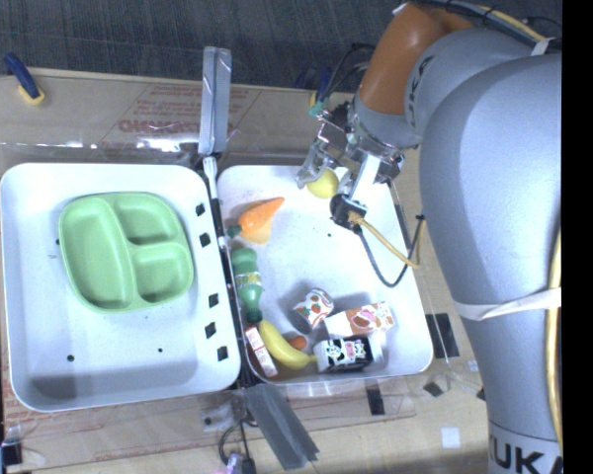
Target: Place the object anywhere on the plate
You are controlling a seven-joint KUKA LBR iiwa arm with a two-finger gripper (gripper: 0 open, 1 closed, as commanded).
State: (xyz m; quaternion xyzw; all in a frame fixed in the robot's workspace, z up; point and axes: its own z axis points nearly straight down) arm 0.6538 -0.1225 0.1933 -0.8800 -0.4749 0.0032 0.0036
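The plate (127, 251) is pale green, lying in a white bin (30, 363). In the white bin (306, 255) to the plate's right lie an orange carrot (260, 216), a green bottle (245, 280), a yellow banana (283, 348), a red-and-white carton (314, 308), an orange-and-white carton (361, 320) and a black-and-white cow-patterned carton (345, 354). Farther right of the plate, a small yellow object (323, 183) shows at the silver end effector (328, 171). The arm (494, 166) is grey with an orange band (400, 52). The worktop (109, 107) is brown cardboard with faint red print.
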